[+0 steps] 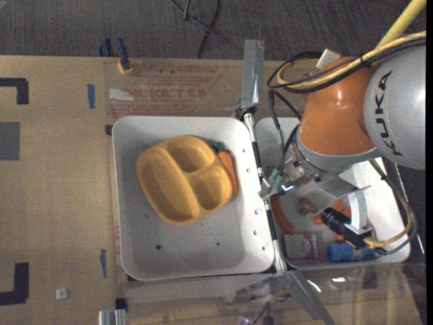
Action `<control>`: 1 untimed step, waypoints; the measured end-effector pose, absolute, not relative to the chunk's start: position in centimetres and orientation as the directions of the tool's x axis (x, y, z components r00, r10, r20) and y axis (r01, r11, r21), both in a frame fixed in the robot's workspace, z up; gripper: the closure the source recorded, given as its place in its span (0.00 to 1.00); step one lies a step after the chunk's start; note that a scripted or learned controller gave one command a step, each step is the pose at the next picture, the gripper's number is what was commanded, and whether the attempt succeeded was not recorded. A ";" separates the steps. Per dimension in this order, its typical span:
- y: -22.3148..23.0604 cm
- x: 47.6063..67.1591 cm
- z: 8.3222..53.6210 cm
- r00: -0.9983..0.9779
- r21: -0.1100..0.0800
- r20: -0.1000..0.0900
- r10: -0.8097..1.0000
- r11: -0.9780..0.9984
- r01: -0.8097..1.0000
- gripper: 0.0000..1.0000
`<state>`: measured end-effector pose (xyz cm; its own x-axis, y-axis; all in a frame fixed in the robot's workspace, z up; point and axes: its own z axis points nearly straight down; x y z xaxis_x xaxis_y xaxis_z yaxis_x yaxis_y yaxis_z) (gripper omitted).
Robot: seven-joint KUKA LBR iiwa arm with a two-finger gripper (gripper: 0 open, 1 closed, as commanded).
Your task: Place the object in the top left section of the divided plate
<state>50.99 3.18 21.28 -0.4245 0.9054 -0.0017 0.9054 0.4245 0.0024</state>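
Note:
A yellow divided plate with three sections lies in the left white bin. A toy carrot with a green top rests against the plate's right rim, half on the rim. My gripper hangs over the left part of the right bin, mostly hidden under the grey and orange wrist. Small items lie just below and beside it: a brownish piece and an orange-red piece. Which item, if any, is at the gripper I cannot make out.
The right bin also holds a pink-red packet, a blue item and an orange item. The ridge between the bins runs just left of the gripper. Cables loop off the wrist over the right bin.

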 end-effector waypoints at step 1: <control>8.1 53.7 21.0 -0.561 0.004 -0.002 0.828 0.561 0.828 1.00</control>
